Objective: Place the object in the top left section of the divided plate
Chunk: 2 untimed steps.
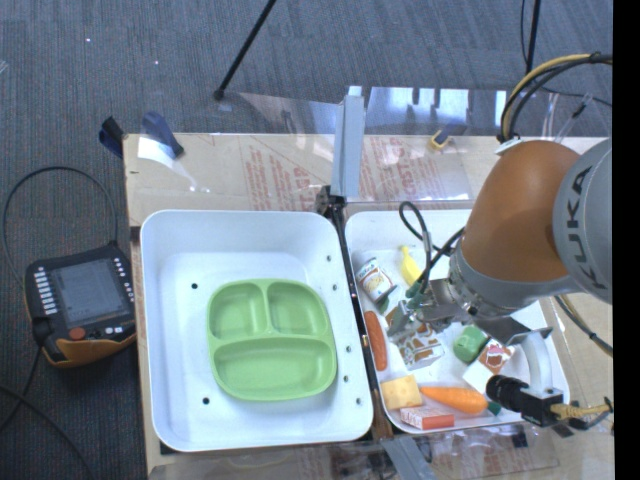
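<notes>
A light green divided plate [271,354] lies in the left bin [175,268], with two small sections on its far side and one wide section nearest me. All three sections hold nothing. My gripper [412,315] hangs low over the right bin [385,226] among the toy foods. It is just above a small printed carton [425,349] and beside a small can [375,279]. The arm's orange band [520,213] hides part of that bin.
In the right bin lie a yellow piece [410,264], a red sausage [375,340], a green cube [468,344], a cheese square [402,392], a carrot [456,399] and a pink packet [428,420]. A teach pendant [82,298] rests left of the bench.
</notes>
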Motion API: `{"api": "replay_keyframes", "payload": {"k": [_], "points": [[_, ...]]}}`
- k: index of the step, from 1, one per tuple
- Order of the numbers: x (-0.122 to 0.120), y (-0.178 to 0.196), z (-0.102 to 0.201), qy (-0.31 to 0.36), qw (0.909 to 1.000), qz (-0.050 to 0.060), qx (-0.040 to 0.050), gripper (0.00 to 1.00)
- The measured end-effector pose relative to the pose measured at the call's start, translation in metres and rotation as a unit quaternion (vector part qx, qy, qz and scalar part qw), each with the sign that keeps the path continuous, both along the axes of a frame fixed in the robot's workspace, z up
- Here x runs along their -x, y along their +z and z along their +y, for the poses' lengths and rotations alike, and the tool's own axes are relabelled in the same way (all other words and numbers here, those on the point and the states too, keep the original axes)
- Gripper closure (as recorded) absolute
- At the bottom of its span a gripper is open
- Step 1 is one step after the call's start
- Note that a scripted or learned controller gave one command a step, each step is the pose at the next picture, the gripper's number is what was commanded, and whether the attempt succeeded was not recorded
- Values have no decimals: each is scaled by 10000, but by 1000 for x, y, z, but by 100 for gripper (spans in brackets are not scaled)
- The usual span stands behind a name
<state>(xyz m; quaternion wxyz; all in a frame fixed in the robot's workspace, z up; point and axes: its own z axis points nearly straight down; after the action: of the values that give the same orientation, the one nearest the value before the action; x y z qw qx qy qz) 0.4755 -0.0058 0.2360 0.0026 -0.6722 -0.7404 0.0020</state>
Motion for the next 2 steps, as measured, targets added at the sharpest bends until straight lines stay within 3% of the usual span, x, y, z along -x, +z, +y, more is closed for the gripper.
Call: {"api": "replay_keyframes", "payload": {"k": [1,2], "points": [[-60,-54,59,87,10000,27,6,100],[-120,-117,116,284,9995,-110,-10,100]]}}
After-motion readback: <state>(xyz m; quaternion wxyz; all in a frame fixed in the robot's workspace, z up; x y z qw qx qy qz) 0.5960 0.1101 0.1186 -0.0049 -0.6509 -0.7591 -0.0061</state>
